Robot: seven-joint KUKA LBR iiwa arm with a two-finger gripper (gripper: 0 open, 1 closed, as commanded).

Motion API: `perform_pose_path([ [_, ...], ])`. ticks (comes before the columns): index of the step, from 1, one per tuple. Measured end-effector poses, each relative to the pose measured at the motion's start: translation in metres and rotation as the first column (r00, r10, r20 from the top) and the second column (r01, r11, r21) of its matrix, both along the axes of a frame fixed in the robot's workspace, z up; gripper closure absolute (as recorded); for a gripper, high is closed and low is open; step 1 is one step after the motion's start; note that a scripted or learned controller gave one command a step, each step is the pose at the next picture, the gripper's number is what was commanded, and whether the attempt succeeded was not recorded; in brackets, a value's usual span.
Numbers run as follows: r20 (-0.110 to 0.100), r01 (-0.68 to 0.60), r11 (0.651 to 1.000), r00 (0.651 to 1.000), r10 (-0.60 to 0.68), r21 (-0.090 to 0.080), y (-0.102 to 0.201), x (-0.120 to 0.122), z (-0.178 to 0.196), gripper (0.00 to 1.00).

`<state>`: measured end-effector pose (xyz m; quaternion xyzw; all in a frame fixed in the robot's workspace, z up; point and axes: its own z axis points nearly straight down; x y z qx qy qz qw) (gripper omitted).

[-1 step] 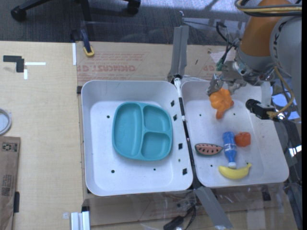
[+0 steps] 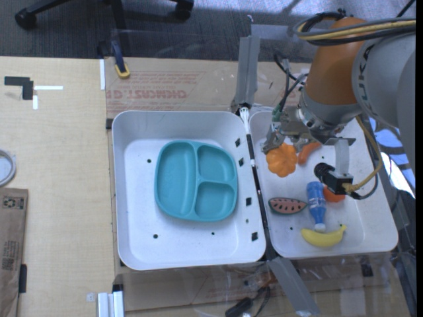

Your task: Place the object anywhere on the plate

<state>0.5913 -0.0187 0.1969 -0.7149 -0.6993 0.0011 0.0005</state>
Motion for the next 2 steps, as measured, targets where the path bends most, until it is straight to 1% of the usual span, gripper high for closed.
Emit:
perform_pose_path([
  [1, -0.002, -0.043, 0.999, 0.999, 0.043, 0.000, 0.0738, -0.0040, -0.0061, 1.00],
  [2, -0.001, -0.042, 0.999, 0.999, 0.042, 0.000, 0.0734, -0.0039, -0.0060, 0.00],
])
